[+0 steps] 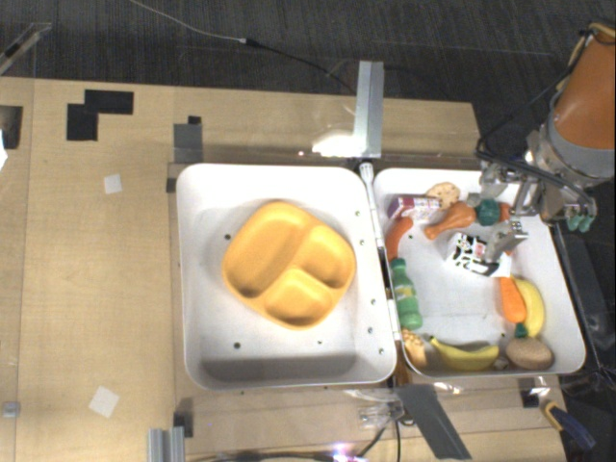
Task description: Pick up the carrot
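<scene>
Reaching in from the right, the grey arm (587, 114) shows its orange band at the upper right corner, with the wrist bent down over the far right part of the right bin (570, 354). The gripper (507, 234) hangs below that wrist above the upper middle of this bin, just over a small white card with black marks (469, 253). Whether its fingers are spread or pressed together I cannot tell, since the metal parts blur into one another, and nothing can be seen pinched between them.

The carrot (511, 299) lies against the bin's right side, below the gripper and apart from it, orange with a green end pointing down. A yellow banana (531, 306) lies touching it on the right. A brown potato-like lump (528, 353) sits in the near right corner, and a second banana (464, 354) lies along the near wall. A chicken drumstick (450, 220) rests just left of the gripper, and a green bottle (404, 295) lies along the left wall.

The left bin (202, 354) holds a yellow divided plate (289, 263) near its middle
</scene>
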{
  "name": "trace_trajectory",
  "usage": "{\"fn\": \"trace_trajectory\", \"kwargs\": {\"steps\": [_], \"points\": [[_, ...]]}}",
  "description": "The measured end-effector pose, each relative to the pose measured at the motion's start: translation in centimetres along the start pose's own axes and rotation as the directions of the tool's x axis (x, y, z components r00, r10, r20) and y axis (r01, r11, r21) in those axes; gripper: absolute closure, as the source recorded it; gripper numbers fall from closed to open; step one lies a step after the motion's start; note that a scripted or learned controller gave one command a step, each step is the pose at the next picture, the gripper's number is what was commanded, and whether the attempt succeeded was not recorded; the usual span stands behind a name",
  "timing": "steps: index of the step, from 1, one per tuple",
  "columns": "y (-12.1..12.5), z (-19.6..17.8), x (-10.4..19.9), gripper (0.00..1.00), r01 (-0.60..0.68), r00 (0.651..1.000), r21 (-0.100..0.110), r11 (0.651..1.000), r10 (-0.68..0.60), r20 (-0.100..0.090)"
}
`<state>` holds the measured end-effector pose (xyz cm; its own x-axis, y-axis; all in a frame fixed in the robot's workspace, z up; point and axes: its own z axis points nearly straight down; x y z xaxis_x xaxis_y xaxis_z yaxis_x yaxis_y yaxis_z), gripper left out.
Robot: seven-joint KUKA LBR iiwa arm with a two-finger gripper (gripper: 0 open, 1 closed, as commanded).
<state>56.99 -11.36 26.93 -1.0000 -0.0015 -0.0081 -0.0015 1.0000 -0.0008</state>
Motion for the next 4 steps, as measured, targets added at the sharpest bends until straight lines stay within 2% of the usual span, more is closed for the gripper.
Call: {"fn": "trace_trajectory", "kwargs": {"steps": [1, 2, 3, 4], "points": [[-3.1, 8.9, 2.4, 0.00, 0.125, 0.992, -0.002, 0.992, -0.125, -0.005], [-8.0, 17.9, 3.8, 0.00, 0.118, 0.993, 0.003, 0.993, -0.118, 0.007], [-7.9, 16.7, 3.5, 1.00, 0.126, 0.992, 0.006, 0.992, -0.126, 0.013], [-8.5, 17.1, 6.9, 1.00, 0.141, 0.990, -0.001, 0.990, -0.141, -0.003]]}}
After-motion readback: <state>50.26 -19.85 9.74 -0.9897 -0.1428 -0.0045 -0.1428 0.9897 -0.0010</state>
